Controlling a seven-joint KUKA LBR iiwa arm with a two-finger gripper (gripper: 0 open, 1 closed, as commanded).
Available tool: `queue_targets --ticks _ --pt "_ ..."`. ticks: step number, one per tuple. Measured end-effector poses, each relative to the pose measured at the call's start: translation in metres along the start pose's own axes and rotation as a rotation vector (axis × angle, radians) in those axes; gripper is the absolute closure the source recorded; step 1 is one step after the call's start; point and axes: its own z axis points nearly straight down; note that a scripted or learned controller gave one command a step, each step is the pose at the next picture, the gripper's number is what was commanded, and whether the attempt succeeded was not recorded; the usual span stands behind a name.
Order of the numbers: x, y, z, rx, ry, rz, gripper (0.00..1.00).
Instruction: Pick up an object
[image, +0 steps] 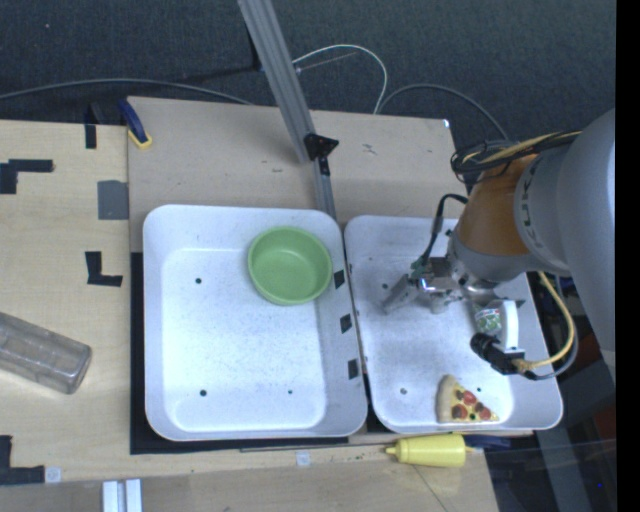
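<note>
One pincer (400, 292) hovers mid right bin (400, 395).

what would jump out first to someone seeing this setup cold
The grey arm with its orange band reaching in from the right draws the eye first, its hand low over the right bin. Next is the green bowl at the far edge of the left bin. Smaller touches are a toy pizza slice in the right bin's near corner and a yellow bottle lying just outside it.
</note>
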Motion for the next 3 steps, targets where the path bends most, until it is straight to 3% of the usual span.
queue_targets --ticks 1,3 --pt "0.001 0.000 -0.010 0.001 0.001 -0.001 1.00" --pt "-0.001 0.005 -0.135 -0.006 0.000 0.000 1.00"
